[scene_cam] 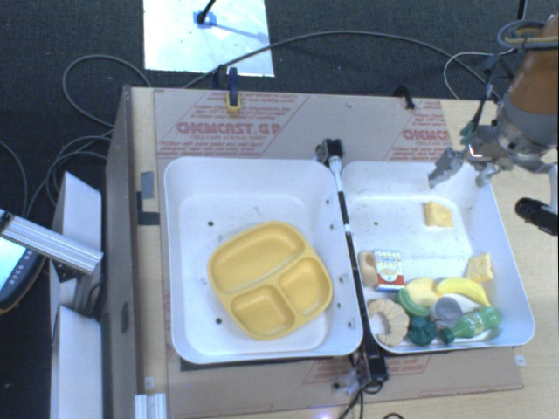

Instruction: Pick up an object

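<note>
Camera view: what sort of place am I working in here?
Most likely a robotics lab bench, not a kitchen: two white bins sit on a board, loose cables trail over dark carpet, and the food items look like toys beside a yellow divided tray.

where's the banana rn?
In the camera view the banana lies in the right bin, near its front right corner, among the pile of toy food: just below the cheese wedge and above the green bottle.
</note>
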`<action>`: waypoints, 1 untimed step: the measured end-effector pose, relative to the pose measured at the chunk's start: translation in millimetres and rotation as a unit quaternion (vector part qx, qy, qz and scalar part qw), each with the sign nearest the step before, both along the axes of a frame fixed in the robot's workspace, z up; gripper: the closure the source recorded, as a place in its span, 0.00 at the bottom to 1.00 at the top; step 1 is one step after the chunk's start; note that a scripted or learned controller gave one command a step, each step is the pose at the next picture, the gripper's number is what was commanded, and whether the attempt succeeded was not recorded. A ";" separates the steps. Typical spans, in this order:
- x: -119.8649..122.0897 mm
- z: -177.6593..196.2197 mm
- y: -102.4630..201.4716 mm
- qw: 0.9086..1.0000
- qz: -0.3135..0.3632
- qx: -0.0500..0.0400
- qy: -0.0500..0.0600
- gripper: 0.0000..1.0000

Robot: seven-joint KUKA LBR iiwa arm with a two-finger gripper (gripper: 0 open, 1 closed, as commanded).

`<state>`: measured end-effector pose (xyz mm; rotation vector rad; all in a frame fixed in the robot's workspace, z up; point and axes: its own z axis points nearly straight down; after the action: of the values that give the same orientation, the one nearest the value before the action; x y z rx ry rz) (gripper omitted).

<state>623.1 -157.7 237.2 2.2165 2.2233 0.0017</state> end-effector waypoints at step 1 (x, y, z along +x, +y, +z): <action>0.4 -85.3 -30.7 1.000 -0.001 0.000 0.002 0.00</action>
<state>623.5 -188.4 151.9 2.2204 2.2235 -0.0015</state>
